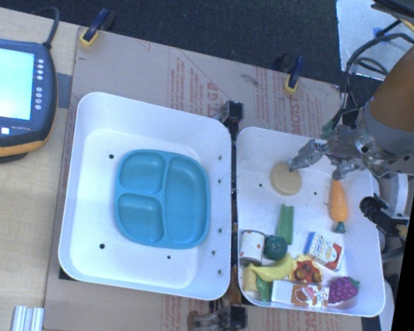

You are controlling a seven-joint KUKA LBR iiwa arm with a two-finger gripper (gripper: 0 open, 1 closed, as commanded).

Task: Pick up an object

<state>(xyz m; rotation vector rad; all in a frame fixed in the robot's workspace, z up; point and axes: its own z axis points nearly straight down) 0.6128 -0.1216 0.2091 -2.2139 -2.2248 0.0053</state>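
Open, empty jaws above right bin; tan disc just below one finger, carrot beside the other. Risk: straddling neither, closing on air.

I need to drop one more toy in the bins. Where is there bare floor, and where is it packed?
Free: the left bin's white margin all around the blue divided plate, and the right bin's strip between the tan disc and carrot. Crowded: the right bin's near end, where banana, grapes and cartons sit tight.
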